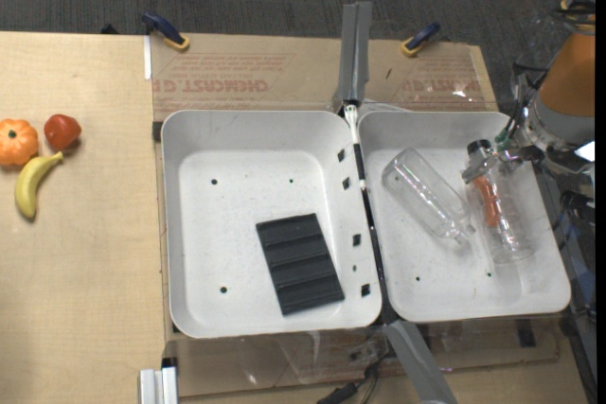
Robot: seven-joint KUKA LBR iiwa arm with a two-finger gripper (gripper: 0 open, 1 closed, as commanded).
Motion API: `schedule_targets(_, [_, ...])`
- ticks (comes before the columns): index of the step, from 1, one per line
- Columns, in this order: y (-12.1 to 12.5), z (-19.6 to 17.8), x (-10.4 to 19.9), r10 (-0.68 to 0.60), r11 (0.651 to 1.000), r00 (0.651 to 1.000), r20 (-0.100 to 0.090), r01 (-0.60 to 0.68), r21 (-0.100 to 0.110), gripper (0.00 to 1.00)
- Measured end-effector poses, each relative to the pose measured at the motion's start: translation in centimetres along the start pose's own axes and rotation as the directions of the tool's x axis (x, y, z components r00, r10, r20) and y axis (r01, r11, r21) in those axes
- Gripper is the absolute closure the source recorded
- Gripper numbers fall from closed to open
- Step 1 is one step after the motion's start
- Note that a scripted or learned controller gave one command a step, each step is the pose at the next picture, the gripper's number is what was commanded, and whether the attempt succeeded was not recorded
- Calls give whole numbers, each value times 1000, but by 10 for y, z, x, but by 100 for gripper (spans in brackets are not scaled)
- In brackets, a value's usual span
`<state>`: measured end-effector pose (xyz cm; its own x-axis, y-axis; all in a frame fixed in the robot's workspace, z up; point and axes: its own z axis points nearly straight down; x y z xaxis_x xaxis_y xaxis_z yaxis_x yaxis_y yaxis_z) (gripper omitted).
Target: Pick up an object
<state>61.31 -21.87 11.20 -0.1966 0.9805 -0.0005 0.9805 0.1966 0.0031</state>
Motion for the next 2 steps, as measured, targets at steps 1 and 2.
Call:
schedule_targets(1, [17,-12,-7,-7,1000,1000,0,7,3,100])
schedule_targets(2, [47,-83,56,13,1000,1000,0,-13,2,100])
